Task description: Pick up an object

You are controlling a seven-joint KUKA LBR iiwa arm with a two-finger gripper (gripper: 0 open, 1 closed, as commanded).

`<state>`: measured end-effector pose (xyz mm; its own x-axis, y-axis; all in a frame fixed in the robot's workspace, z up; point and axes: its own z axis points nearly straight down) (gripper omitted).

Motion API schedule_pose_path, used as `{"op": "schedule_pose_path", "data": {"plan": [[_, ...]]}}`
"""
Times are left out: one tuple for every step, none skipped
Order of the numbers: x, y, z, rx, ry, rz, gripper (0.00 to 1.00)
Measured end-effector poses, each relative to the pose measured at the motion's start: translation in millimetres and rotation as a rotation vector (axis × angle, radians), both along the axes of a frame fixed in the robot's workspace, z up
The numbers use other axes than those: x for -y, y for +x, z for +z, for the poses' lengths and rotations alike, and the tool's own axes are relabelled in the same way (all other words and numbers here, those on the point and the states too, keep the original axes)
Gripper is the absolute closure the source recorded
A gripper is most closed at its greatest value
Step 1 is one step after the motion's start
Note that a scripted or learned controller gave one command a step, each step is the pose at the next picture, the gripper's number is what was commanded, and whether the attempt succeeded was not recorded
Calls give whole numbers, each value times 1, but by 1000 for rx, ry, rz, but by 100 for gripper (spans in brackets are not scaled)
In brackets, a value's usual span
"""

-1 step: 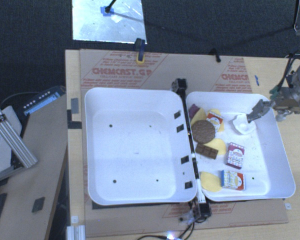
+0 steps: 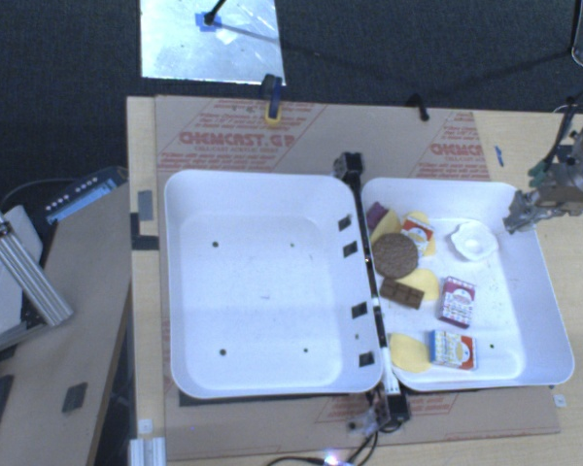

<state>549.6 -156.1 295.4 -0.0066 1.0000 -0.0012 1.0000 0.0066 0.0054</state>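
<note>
Cardboard-covered bench (image 2: 233, 134), gripper (image 2: 521, 216) (finger state unclear) over right bin (image 2: 534, 289) rim, near white cup (image 2: 472, 240), brown disc (image 2: 395, 253).

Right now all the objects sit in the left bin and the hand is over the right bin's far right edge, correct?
Wrong bin. In the camera view the objects, such as the round brown disc and the small red-and-white carton, sit in the right bin, not the left bin. The hand is over the right bin's far right edge, as you said.
</note>
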Motion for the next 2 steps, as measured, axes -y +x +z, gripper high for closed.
{"op": "schedule_pose_path", "data": {"plan": [[-16, -25, -169, -21, 6, -5, 100], [-34, -12, -208, 6, 1, -1, 100]]}}
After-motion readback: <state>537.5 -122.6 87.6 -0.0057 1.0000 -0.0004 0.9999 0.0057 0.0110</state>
